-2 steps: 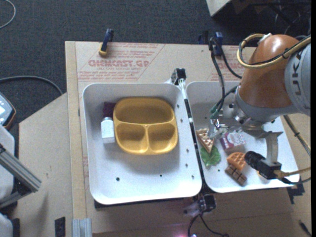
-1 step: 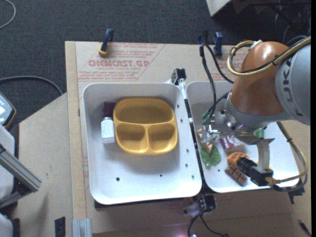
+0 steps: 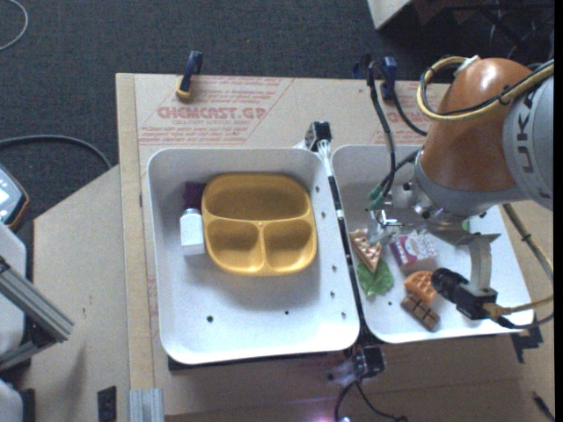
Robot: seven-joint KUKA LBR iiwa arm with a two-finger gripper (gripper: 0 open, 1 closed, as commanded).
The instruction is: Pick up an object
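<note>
My gripper (image 3: 384,221) hangs low over the left part of the right bin (image 3: 493,315), under the orange wrist band. Just below it lies a toy pizza slice (image 3: 366,251), and a pink packet (image 3: 413,251) lies to its right. A green leaf piece (image 3: 376,280) sits beneath the pizza slice. Near the bin's front are an orange waffle (image 3: 420,284) and a brown chocolate bar (image 3: 421,312). The arm hides the back of this bin.
The left bin (image 3: 167,323) holds a yellow divided plate (image 3: 259,223), a small white bottle (image 3: 192,232) and a dark purple item (image 3: 193,192) at the plate's left. A black part on the arm (image 3: 459,293) overhangs the right bin. Cables run along the divider (image 3: 339,227).
</note>
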